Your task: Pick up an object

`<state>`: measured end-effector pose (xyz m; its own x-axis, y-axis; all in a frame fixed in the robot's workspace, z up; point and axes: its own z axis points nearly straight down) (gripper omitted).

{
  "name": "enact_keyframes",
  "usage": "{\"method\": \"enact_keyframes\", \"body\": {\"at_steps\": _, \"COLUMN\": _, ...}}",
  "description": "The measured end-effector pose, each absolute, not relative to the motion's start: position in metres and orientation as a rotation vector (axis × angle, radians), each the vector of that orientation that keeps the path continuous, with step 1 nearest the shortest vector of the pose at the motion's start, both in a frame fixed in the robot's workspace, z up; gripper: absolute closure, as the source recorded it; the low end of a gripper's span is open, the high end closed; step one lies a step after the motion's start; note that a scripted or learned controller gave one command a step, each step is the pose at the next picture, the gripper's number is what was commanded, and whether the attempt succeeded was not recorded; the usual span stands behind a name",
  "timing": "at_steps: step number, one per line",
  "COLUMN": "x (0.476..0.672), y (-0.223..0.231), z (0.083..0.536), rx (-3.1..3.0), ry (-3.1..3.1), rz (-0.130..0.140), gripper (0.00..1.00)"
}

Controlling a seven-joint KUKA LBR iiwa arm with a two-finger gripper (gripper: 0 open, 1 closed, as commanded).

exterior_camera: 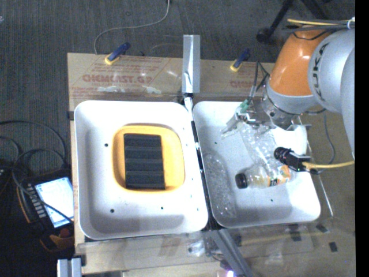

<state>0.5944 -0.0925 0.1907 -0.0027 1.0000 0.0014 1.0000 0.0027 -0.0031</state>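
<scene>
A small bottle (260, 180) with a black cap and amber contents lies on its side in the right bin (230, 209), cap pointing left. My gripper (257, 133) hangs over the upper middle of that bin, just above and behind the bottle. A clear crumpled plastic thing (258, 148) lies right under the gripper. In the left bin (92, 212) rests a yellow dish with a black ribbed block (144, 161) in it.
Another clear plastic piece (215, 169) lies by the right bin's left wall. A metal post (191, 68) stands behind the divide between the bins. Two blue-and-yellow clamps (117, 52) hold the cardboard backing.
</scene>
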Motion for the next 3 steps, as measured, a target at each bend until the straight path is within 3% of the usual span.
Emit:
{"method": "enact_keyframes", "body": {"at_steps": 1, "x": 0.601, "y": -0.143, "z": 0.175, "rx": -2.166, "ry": -2.275, "rz": 0.005, "gripper": 0.00}}
{"method": "enact_keyframes", "body": {"at_steps": 2, "x": 0.495, "y": -0.202, "z": 0.094, "rx": -2.108, "ry": -2.342, "rz": -0.007, "gripper": 0.00}}
{"method": "enact_keyframes", "body": {"at_steps": 3, "x": 0.524, "y": -0.220, "z": 0.147, "rx": -2.531, "ry": -1.855, "rz": -0.002, "gripper": 0.00}}
